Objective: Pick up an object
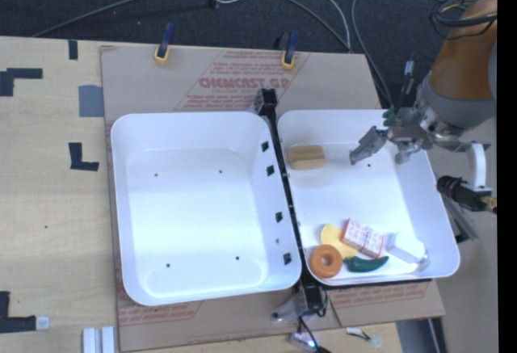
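Note:
The right bin [420,182] holds several small objects. A tan bread-like block [306,157] lies near its back left corner. Clustered at its front are an orange ring [326,261], a yellow piece [335,236], a red and white box [364,238], a green pepper [366,264] and a white piece [409,250]. My gripper [382,150] hangs over the back right part of this bin, to the right of the tan block and apart from it. It is open, with nothing between its fingers.
The left bin [129,182] sits beside the right one, with a black divider clip strip [279,182] between them. Both rest on a cardboard sheet [234,81] held by two clamps. Cables run across the dark floor behind.

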